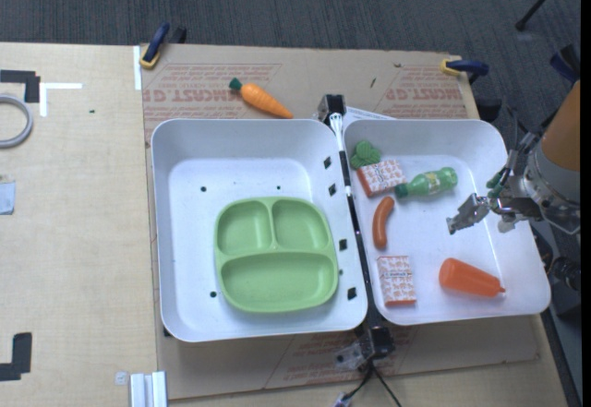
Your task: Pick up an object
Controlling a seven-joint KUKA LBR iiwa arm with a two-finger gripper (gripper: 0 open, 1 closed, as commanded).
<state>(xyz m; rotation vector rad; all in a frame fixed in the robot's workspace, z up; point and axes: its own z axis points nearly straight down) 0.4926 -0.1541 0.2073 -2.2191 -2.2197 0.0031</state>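
Two shallow white bins sit side by side on the worktop: the left bin [175, 211] and the right bin [517, 304]. The left bin carries one green divided plate [275, 255], lying toward its near edge. The right bin carries six things: one green broccoli piece [365, 153] in its far left corner, one red-and-white box [380, 176] just beside it, one green bottle [428, 183] lying on its side near the far edge, one red sausage [382, 221] along the left wall, a second red-and-white box [396, 279] near the near left corner, and one orange cone-shaped piece [469, 278] toward the near right corner. One toy carrot [260, 98] lies on the cardboard beyond the left bin's far edge. The end effector [487, 211] hovers over the right bin's right side, above the orange cone; its fingers appear spread apart with nothing between them.
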